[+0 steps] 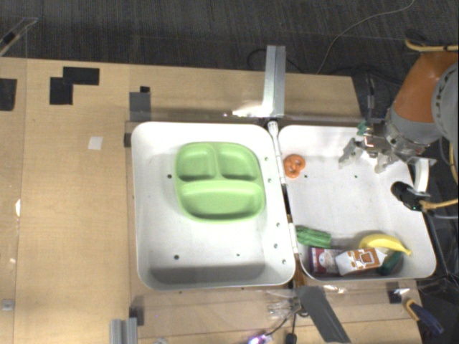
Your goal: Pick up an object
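Gripper (366, 151) is hanging over the back right part of the right bin (337, 213), fingers spread apart with nothing between them. From my seat the closest grab looks like the little orange ball (293, 165), sitting to the gripper's left against the divider. Everything else is piled along the front wall: banana (384, 244) lying left-to-right, carton (356, 261), green piece (313, 236). Left bin (154, 192) just has the green divided plate (218, 180).
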Controlling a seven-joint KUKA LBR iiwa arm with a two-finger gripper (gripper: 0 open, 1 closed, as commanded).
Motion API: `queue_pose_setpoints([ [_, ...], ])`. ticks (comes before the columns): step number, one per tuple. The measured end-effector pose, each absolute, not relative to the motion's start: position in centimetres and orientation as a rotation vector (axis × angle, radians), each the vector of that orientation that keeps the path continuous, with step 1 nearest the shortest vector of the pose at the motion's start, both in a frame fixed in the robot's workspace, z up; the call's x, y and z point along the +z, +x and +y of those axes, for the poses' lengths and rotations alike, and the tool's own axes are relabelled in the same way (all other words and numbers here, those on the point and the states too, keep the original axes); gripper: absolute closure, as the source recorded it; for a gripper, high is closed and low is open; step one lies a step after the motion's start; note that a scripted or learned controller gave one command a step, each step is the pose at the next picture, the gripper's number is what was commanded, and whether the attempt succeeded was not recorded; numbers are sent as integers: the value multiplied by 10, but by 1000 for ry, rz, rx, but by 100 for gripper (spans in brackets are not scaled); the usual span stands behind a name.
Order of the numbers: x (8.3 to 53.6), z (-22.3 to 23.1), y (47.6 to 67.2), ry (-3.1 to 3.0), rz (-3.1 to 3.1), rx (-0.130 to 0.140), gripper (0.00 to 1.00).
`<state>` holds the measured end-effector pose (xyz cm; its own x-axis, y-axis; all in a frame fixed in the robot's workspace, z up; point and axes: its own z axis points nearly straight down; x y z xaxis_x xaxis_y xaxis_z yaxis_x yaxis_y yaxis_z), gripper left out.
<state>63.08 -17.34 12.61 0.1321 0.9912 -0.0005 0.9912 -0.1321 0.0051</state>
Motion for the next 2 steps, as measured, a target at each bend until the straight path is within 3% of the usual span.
queue_pose_setpoints([
  [1,220,-172,621,2363,2062,7,0],
  [2,121,-129,636,2432,1990,0,0],
])
